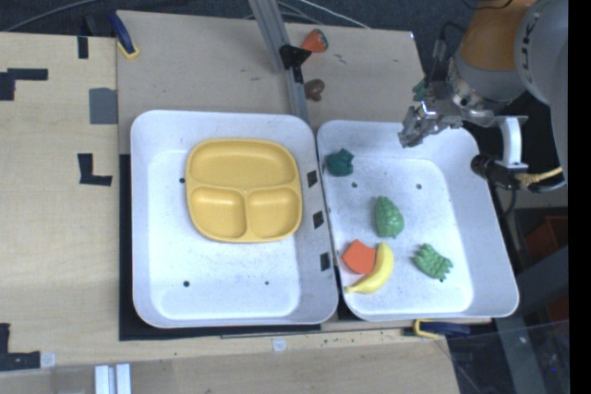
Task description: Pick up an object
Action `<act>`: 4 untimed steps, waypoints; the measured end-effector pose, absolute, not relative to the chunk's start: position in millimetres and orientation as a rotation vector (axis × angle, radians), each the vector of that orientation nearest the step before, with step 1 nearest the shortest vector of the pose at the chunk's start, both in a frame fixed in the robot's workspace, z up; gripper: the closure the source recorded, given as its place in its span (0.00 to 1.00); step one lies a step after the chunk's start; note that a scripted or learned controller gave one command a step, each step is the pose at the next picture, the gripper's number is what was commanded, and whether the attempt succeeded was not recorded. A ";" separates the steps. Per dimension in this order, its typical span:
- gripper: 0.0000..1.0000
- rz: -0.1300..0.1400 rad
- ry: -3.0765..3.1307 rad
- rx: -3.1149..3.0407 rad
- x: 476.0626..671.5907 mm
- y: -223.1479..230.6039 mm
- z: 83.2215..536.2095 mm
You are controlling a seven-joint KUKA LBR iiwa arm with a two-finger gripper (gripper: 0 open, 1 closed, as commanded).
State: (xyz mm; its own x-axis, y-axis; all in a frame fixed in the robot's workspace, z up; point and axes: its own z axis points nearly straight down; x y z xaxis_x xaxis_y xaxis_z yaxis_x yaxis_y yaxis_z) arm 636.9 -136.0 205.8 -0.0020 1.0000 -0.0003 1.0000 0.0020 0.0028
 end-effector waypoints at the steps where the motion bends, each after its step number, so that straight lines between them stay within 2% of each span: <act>1: 1.00 -0.001 2.223 2.220 636.9 -135.6 205.4; 2: 1.00 -0.001 2.230 2.216 634.2 -76.0 201.7; 4: 1.00 0.001 2.231 2.215 646.9 35.2 197.5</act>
